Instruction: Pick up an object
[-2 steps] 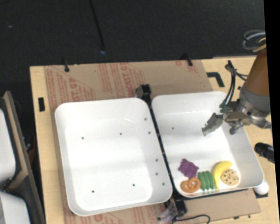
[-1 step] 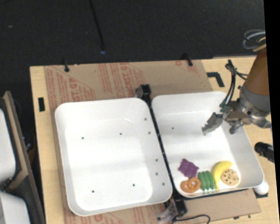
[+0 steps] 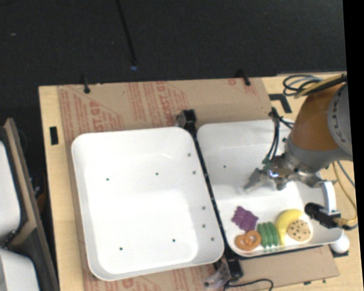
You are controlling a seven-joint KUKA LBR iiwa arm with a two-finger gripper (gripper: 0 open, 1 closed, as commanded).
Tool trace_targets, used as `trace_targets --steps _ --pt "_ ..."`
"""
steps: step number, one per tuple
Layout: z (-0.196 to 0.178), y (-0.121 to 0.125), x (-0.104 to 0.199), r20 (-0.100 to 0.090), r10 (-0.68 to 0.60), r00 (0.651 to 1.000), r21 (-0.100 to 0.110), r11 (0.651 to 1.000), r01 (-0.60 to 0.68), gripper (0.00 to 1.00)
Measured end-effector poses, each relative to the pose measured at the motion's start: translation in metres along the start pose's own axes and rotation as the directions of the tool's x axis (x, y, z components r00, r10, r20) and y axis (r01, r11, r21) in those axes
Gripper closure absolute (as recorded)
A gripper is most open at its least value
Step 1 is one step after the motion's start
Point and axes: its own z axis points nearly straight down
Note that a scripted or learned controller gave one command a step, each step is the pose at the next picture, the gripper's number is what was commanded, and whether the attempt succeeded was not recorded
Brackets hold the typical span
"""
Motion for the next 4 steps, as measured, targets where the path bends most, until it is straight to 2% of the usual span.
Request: trace_targets --steps 1,2,3,4 --pt "-0.128 -0.044 -0.032 0.006 0.002 1.000 -0.021 1.000 -0.002 0.00" --pt "-0.033 -0.035 0.038 -0.001 -0.005 1.000 -0.003 1.000 0.005 0.00" --pt "-0.106 -0.055 -0.029 0.005 0.004 1.000 -0.016 1.000 -0.004 0.00" --pt "-0.008 -0.039 0.011 0.000 -0.003 1.000 -0.002 1.000 0.003 0.00"
